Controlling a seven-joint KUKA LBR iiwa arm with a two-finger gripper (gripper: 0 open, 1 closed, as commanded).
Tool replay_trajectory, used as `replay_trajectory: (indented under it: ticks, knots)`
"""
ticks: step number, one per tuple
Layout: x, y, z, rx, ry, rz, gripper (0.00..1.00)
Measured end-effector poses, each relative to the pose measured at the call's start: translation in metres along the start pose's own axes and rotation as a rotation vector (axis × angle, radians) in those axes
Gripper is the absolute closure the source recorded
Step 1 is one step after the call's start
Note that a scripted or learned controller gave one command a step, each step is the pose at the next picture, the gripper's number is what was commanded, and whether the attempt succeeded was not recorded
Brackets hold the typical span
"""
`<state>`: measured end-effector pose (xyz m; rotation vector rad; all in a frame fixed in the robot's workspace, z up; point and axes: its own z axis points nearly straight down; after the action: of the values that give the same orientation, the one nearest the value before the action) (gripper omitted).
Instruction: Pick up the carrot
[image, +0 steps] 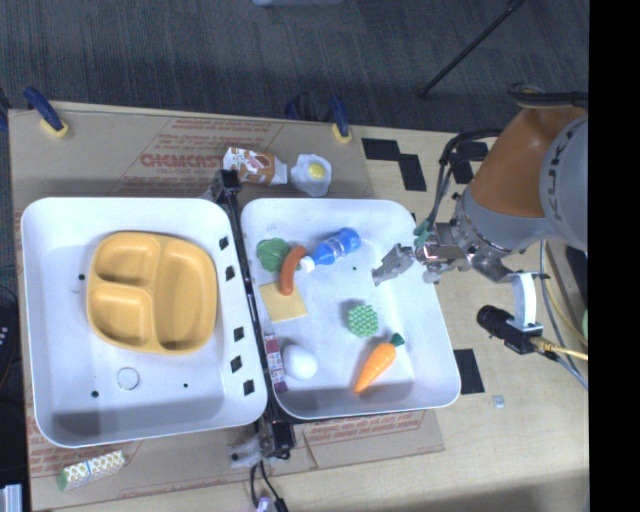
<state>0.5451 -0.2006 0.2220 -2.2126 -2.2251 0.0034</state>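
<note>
Here the carrot (375, 364) lies in the right bin (428, 330), near its front right corner, orange body slanting down to the left with its green top pointing up toward the right wall. Just above it sits a green knobbly ball (362, 319), apart from the carrot. A white egg (299, 363) rests to the left, near the divider between the bins. Further back lie a yellow cheese slice (284, 301), a sausage (290, 269) leaning over a green leafy vegetable (270, 252), and a blue bottle (334, 246).

The gripper (393, 264) hangs over the right bin's right edge, well apart from the carrot and nothing between its fingers; whether the jaws stand wide or narrow cannot be told from this angle.

In the left bin (50, 300) sits a yellow divided plate (153, 290). Behind the bins, on the cardboard (150, 150), lie a small carton (250, 165) and a pale cup with a yellow top (312, 173).
</note>
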Motion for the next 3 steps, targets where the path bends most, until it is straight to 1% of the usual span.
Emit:
replay_trajectory:
  ticks: [1, 2, 3]
  knots:
    - [-0.01, -0.07, 0.108, 0.002, 0.002, 0.006, 0.0]
    - [0.04, -0.068, 0.131, 0.0, 0.002, -0.126, 0.0]
    - [0.04, -0.068, 0.121, 0.001, 0.001, -0.131, 1.0]
